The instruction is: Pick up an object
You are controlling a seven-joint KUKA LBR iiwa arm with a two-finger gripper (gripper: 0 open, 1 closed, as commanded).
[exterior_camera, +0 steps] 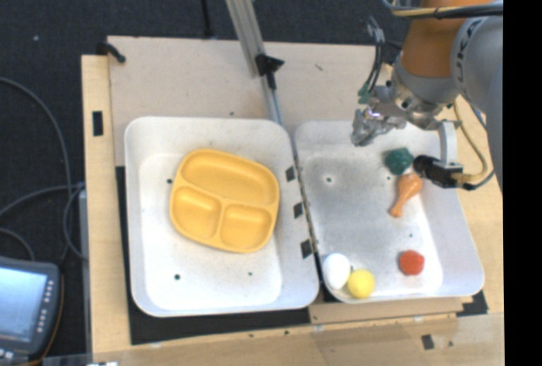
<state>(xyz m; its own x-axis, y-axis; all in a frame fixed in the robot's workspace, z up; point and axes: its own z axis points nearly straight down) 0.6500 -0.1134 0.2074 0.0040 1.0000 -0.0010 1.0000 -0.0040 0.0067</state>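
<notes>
Camera view, nearest edge first, with the right bin (449, 267) as landmark. At its near rim: white egg (336, 270) touching yellow ball (362, 283); red piece (412, 263) toward its near right. Farther in, by its right wall: orange carrot-like piece (405, 192), just beyond it a green piece (397, 159). Above its far rim: end effector (366, 130), empty, finger spread impossible to tell. Left of that bin: yellow divided plate (224, 199). Best bet, probably: aim for green piece, closest target; descend straight, centred, clear of the wall, close only once astride it.
</notes>
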